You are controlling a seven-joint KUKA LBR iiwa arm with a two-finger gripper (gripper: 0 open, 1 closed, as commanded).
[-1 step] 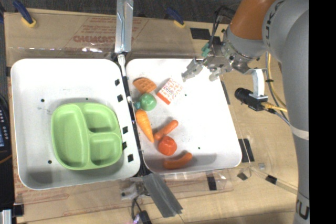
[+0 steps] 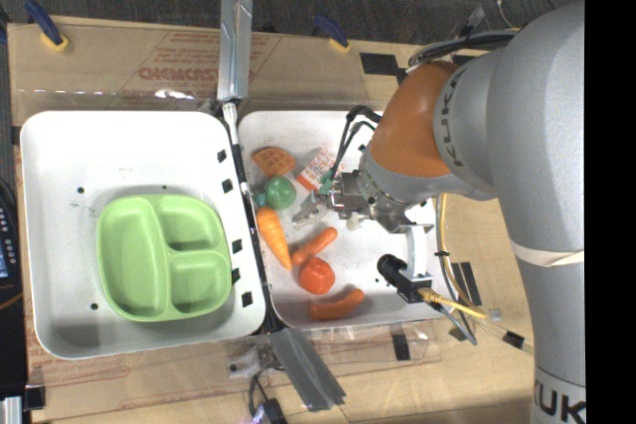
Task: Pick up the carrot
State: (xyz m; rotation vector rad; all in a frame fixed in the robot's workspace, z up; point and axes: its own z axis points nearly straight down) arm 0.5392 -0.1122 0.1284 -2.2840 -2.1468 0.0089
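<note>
The carrot [image 2: 274, 236] is an orange cone lying along the left wall of the right bin [image 2: 298, 126], its thick end toward a green ball [image 2: 279, 192]. My gripper [image 2: 320, 203] hovers low over the middle of that bin, just right of the green ball and up and to the right of the carrot, apart from it. Nothing shows in its grasp. The grey arm with its orange band [image 2: 422, 129] covers the bin's right half.
Around the carrot lie a small orange stick [image 2: 318, 240], a red tomato [image 2: 316, 276], a sausage [image 2: 336, 304], a waffle [image 2: 273, 159] and a red-white packet [image 2: 316, 170]. The left bin [image 2: 60, 154] holds a green divided plate [image 2: 164, 258].
</note>
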